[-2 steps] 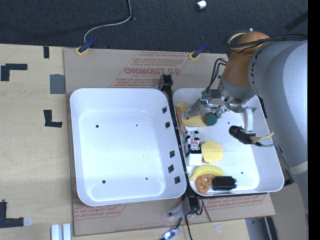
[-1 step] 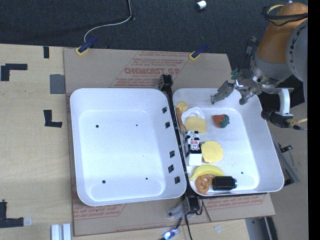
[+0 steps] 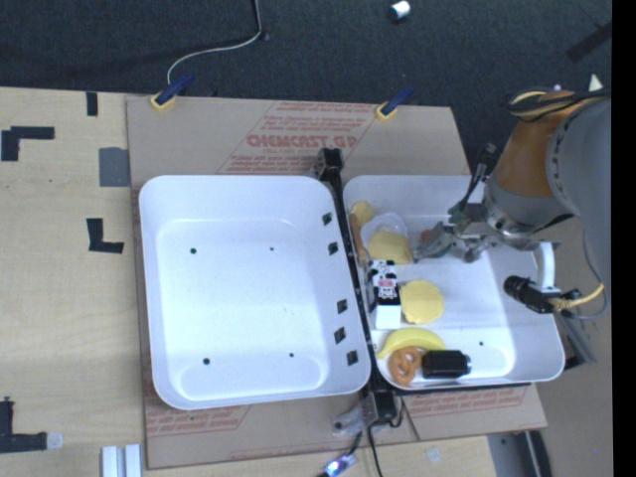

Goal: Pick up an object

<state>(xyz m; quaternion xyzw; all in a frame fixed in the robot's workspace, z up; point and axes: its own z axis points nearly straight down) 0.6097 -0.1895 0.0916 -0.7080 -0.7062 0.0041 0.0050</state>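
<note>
A dark carpet lies behind the bench, where a cardboard sheet (image 3: 298,137) carries two white bins; the left bin (image 3: 238,286) is bare, the right bin (image 3: 497,306) holds the clutter. The gripper (image 3: 432,241) hangs low over the right bin's upper half, and I cannot tell its state from here. Just beyond its tip sits a yellow block (image 3: 390,246), probably light and soft, likely best pinched across its short sides. Below the tip lie a yellow disc (image 3: 422,302), flat and awkward to grasp, and a small printed box (image 3: 385,288). Farther down are a banana (image 3: 409,342), a pretzel (image 3: 402,366) and a black block (image 3: 445,364), which looks rigid.
</note>
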